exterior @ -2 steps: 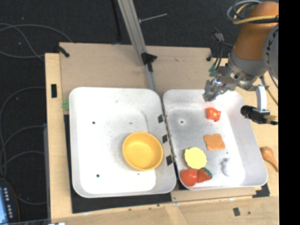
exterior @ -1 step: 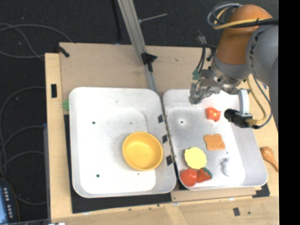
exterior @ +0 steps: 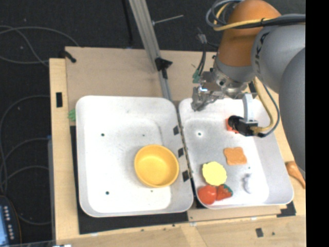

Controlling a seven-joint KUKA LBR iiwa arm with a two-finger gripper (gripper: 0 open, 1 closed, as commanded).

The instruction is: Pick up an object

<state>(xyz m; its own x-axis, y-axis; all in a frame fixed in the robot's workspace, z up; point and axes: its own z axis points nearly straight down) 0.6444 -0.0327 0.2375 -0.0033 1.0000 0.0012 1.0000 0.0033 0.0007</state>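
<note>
Fingers (exterior: 198,104) seen low at far edge of right bin (exterior: 272,189), opening not discernible, nothing visibly held; objects (yellow disc (exterior: 214,173), orange slice (exterior: 235,156), red piece (exterior: 207,194)) left lying in near half; pick judged not begun

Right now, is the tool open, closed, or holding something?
Tool: cannot be told; it hangs over the far edge of the right bin.

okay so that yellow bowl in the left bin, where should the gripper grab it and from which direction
Probably by the rim of the round yellow bowl, coming straight down from above. It sits upright with its opening facing up, so one finger could go inside the wall and one outside. The left white bin leaves free room on its left side.
</note>
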